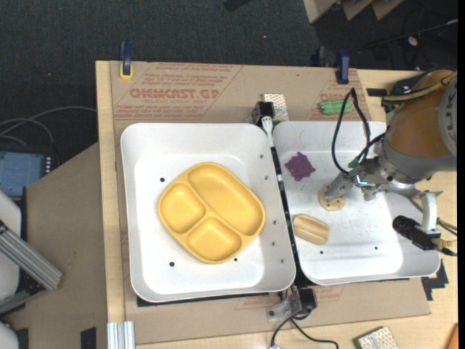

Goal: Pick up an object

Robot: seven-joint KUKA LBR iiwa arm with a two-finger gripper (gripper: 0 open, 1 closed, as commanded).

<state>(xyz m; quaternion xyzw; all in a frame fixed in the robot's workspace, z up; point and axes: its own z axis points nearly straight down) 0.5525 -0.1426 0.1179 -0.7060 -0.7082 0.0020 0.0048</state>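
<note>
**Arm low over the right bin, tool beside a small round piece**

Nearest the camera, the plywood worktop (182,315) carries two shallow white bins side by side. In the left white bin (145,267) lies a yellow plastic plate with three compartments (211,211), resting flat near the middle. In the right white bin (363,260), close to the dividing edge, sits a tan rounded block with ridged lines (310,229). Just beyond it lies a small tan round disc-like piece (333,201), and farther back, near the bin's rear left, a dark purple crumpled object (299,166). The grey arm with its orange band (418,133) reaches in from the right, its tool (338,190) down at the round piece, touching or just above it. Whether the tool is open or closed cannot be told. Beyond the bins, a small green item (333,107) lies on the worktop, and blue clamps (342,67) grip its far edge.
</note>
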